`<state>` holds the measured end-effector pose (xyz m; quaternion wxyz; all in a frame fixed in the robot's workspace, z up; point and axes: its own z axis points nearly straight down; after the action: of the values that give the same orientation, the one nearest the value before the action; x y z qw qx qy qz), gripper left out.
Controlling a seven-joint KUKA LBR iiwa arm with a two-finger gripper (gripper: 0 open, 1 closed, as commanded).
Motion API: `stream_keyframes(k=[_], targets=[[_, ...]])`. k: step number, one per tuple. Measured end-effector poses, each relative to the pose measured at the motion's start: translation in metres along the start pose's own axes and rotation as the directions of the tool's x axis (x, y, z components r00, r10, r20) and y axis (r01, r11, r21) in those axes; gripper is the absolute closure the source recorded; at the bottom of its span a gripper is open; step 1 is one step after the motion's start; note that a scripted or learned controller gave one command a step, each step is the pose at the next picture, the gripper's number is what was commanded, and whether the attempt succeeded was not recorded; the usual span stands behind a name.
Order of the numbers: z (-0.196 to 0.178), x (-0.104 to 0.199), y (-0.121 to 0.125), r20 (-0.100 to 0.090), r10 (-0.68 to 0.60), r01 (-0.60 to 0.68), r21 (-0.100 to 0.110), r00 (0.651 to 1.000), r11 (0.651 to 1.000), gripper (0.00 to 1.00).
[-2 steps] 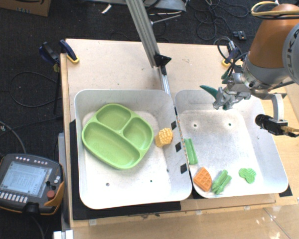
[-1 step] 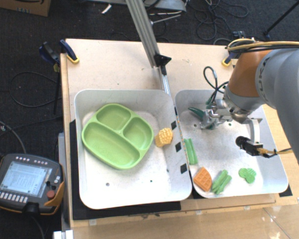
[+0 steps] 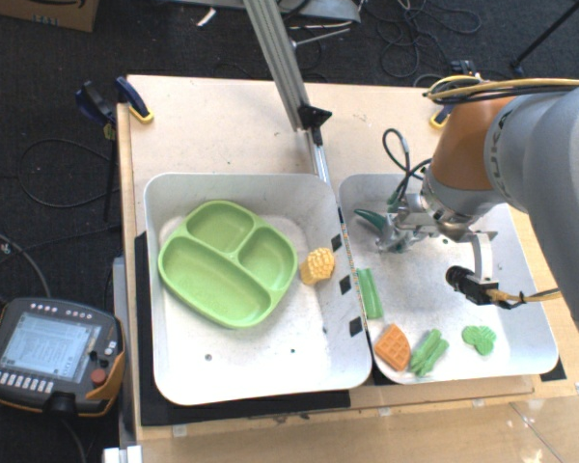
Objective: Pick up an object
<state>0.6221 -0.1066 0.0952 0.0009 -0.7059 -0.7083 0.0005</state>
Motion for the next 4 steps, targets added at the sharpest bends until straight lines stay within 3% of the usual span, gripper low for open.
stream_keyframes(k=[1, 2, 3, 4], targets=[[-0.169, 0.019, 0.020, 0.002, -0.001, 0.001, -0.012, 1.000, 1.000, 1.00], [-0.096, 0.046, 0.009, -0.001, -0.001, 0.001, 0.006, 1.000, 1.000, 1.00], [-0.032, -0.017, 0.007, 0.002, 0.009, -0.009, 0.004, 1.000, 1.000, 1.00], [-0.050, -0.034, 0.012, 0.002, 0.006, -0.006, -0.005, 1.000, 1.000, 1.00]])
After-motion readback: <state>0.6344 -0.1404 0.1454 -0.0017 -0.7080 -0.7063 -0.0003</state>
